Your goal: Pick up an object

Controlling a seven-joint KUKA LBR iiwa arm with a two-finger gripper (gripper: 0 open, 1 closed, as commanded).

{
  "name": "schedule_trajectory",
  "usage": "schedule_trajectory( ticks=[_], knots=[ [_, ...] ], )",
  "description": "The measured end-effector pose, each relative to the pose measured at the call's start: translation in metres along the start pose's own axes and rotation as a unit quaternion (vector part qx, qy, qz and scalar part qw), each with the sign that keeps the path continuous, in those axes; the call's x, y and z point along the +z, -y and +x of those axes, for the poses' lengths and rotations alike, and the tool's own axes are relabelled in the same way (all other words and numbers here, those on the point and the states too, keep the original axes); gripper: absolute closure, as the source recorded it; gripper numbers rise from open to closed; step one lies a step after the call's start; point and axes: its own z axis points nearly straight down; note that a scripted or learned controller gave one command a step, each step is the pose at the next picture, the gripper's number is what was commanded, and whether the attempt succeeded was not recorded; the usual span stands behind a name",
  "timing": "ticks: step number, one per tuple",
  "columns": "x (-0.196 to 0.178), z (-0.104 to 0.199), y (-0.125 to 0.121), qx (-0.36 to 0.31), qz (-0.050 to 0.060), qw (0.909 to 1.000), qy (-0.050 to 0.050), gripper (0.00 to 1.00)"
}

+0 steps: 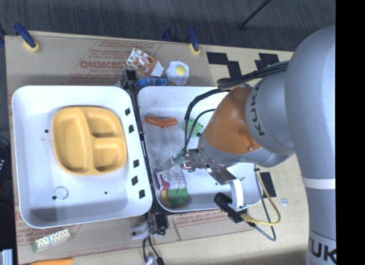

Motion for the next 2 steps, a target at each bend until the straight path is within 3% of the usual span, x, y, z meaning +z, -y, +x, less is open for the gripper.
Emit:
schedule_trajectory(
  ticks=[1,2],
  knots=[
    [0.001,0.002,0.008,-0.056,0.002,0.9984,0.000,0.00],
    [0.001,-0.002,-0.005,-0.294,0.001,0.9559,-0.001,0.00]
  ],
)
